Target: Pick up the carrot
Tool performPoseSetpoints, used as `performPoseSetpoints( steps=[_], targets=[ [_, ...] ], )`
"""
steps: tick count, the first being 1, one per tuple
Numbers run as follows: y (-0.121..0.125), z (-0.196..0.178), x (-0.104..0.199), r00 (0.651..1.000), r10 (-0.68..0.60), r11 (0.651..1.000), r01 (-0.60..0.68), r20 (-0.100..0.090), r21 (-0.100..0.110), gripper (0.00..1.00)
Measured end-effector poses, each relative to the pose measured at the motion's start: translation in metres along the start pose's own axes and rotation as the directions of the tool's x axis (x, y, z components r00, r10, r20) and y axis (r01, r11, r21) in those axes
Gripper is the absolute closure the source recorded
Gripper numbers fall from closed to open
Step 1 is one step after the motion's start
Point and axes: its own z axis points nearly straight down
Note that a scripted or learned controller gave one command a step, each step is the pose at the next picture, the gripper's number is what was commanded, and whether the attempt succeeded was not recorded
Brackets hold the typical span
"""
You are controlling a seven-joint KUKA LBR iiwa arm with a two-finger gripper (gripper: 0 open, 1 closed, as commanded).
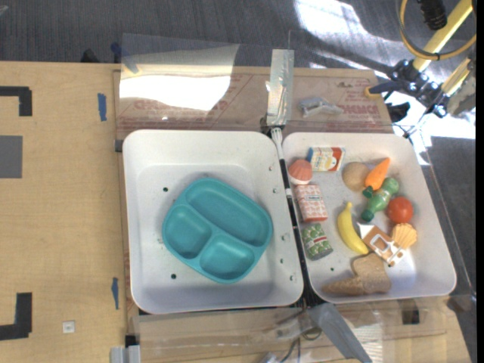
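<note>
Camera view: hardly begun, judging by carrot point(377, 172) lying loose (upper right of frame) in right-hand bin point(432, 267); whole pickup left.

The arm point(435, 21) sits at the top right corner, a yellow-cabled, dark-jointed part raised well above the bench.
</note>
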Motion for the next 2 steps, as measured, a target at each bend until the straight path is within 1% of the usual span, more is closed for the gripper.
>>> performPoseSetpoints(
  steps=[1,2],
  targets=[
    [0.0105,0.0287,0.0093,0.966,-0.259,0.966,0.259,-0.001,0.001,1.0],
    [0.01,0.037,0.0094,0.966,-0.259,0.966,0.259,-0.002,0.001,1.0]
  ],
)
